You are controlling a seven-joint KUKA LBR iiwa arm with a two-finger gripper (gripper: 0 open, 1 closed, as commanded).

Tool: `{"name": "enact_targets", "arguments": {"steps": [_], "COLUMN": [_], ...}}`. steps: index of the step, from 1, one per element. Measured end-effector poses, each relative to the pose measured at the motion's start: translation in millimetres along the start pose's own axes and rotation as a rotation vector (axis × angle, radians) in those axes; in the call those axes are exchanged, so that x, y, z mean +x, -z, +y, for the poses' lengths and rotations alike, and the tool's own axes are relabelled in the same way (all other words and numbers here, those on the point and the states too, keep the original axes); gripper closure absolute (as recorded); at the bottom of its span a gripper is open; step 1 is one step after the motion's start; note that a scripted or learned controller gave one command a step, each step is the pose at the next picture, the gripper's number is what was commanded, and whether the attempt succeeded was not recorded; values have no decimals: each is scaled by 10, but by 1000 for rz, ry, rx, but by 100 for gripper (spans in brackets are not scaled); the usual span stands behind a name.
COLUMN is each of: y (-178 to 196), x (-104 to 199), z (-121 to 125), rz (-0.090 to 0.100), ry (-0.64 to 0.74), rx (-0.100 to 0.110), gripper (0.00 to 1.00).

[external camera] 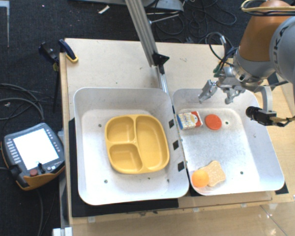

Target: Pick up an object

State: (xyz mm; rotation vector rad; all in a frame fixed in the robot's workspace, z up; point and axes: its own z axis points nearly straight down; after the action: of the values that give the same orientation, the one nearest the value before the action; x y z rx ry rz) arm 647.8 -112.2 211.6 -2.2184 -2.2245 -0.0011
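My gripper (218, 95) hangs open over the far edge of the right bin (258, 154), with nothing between its two grey fingers. Just below it in that bin lie a small white and yellow carton (189, 120) and a red-orange disc (214, 122). Near the bin's front edge an orange ball (200, 178) rests against a tan slice of bread (216, 172). The gripper stands above and slightly right of the disc, apart from it.
The left bin (88, 132) holds a yellow divided plate (136, 143). A slanted metal pole (143, 26) rises from between the bins at the back. A teach pendant (32, 154) lies on the floor at left, and a black camera mount (260, 114) juts over the right bin's edge.
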Motion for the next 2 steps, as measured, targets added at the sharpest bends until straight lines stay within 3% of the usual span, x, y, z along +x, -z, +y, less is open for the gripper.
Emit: {"name": "enact_targets", "arguments": {"steps": [1,2], "y": [0,-430], "x": [0,5], "z": [0,4], "rz": [0,-1], "ry": [0,-2], "rx": [0,4], "gripper": [0,0]}}
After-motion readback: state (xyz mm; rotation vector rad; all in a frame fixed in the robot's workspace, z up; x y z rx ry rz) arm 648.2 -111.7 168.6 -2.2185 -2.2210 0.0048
